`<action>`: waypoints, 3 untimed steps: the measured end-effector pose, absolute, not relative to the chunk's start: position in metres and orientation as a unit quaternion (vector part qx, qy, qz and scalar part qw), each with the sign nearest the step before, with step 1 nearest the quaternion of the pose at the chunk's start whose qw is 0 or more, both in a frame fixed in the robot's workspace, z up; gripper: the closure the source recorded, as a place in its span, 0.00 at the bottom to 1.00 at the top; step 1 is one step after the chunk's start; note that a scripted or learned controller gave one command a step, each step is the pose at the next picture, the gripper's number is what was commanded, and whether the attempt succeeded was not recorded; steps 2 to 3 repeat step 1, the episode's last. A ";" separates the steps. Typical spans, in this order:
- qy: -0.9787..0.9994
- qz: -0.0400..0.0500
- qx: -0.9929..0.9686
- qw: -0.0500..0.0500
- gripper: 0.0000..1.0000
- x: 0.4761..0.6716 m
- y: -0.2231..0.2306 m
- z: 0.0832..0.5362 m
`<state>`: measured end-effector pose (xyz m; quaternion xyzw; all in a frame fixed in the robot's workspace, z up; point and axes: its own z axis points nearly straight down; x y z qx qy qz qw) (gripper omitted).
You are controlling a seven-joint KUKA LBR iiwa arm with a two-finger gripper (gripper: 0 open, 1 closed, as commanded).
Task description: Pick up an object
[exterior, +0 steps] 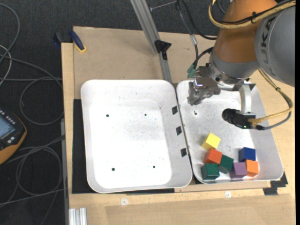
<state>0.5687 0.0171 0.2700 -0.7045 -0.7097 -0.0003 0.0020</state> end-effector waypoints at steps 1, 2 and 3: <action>-0.709 0.001 -0.705 0.003 1.00 0.567 0.071 0.250; -0.709 0.001 -0.705 0.003 1.00 0.567 0.071 0.250; -0.709 0.001 -0.705 0.003 1.00 0.567 0.071 0.250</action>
